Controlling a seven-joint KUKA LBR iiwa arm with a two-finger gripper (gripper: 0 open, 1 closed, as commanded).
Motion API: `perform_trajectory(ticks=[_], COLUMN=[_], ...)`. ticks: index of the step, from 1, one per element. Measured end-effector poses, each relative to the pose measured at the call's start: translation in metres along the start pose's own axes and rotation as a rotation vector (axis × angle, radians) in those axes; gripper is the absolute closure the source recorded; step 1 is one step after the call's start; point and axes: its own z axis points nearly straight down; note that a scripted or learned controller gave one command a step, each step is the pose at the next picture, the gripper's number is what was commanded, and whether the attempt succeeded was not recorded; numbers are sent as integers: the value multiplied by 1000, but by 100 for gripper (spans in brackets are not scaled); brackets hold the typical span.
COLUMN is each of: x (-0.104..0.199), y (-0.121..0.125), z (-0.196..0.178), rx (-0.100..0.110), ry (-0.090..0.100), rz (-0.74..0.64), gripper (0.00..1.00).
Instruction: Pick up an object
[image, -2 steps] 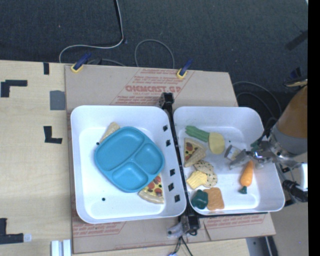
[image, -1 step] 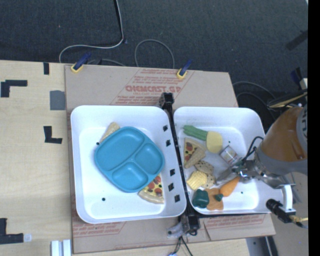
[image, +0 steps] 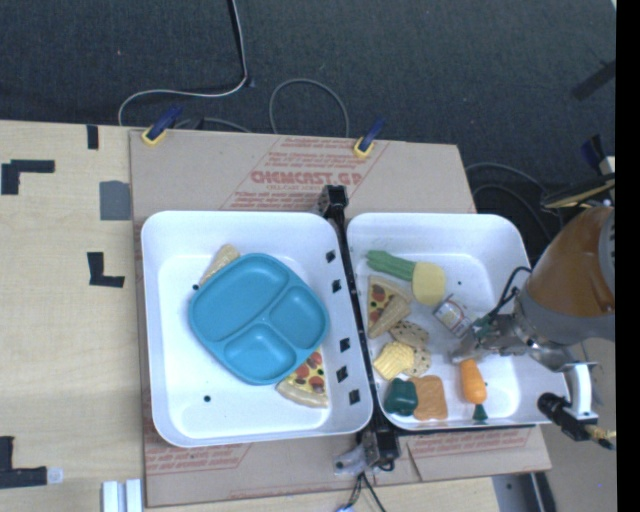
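A cluttered right bin (image: 500, 232) of toy food is seen from above as the gripper (image: 470, 340) is lowered over its right half, close to a small clear piece (image: 449, 315) and just above an orange carrot-like toy (image: 472, 381). Whether the pincer is spread or pressed together cannot be told from this slant, and nothing is seen held by it.

The carrot toy, lying near the bin's front right, is judged the likeliest target. It appears to be moulded plastic: light, stiff and probably smooth enough to slip if pinched near its tapered end. A hold across the thick middle, at right angles to its length, is judged safest.

Other candidates are crowded to its left: a tan bread-like slice (image: 431, 398) touching a dark green piece (image: 401, 397), a yellow waffle-like piece (image: 394, 358), a cracker (image: 409, 334) and a pizza wedge (image: 381, 303). These flat pieces are likely harder to lift off the floor.

In the left bin (image: 160, 300), a blue divided plate (image: 260, 317) is laid over another pizza slice (image: 306, 380).
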Motion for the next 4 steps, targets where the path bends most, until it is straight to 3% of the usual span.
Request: perform_trajectory(ticks=[1,2,3,4], x=[57,169,197,223], y=[-2,-1,45,55], z=[-14,-92,-129,-87], rx=[6,2,2,11], ry=[7,7,5,4], rz=[-6,-11,-7,-3], gripper=[100,100,100,100])
